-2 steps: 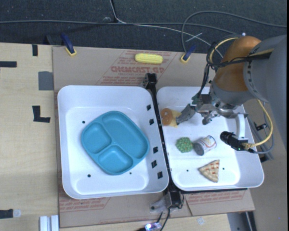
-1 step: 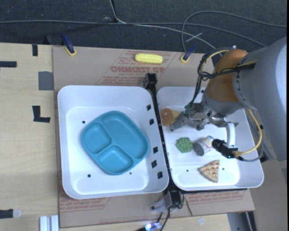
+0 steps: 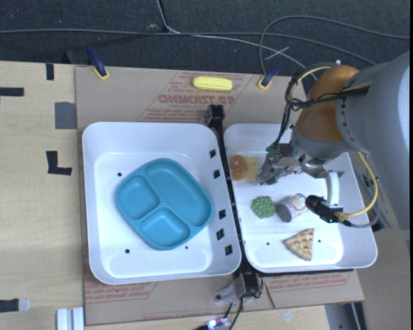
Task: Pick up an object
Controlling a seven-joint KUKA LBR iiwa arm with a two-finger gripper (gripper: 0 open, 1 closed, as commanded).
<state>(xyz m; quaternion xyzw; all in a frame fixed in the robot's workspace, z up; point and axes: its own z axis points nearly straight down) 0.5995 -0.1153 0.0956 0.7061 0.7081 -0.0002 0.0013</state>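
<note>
Camera view, tool [image 3: 270,172] beside doughnut [image 3: 239,167], broccoli [image 3: 263,206]

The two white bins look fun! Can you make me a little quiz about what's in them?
1. True or false: the blue tray lies in the left bin.
2. Which lies nearest the gripper? A pizza slice, B round pastry, C yellow corn.
3. What lies just left of the small can?

Key: 1 true. 2 B. 3 the green broccoli.
</note>
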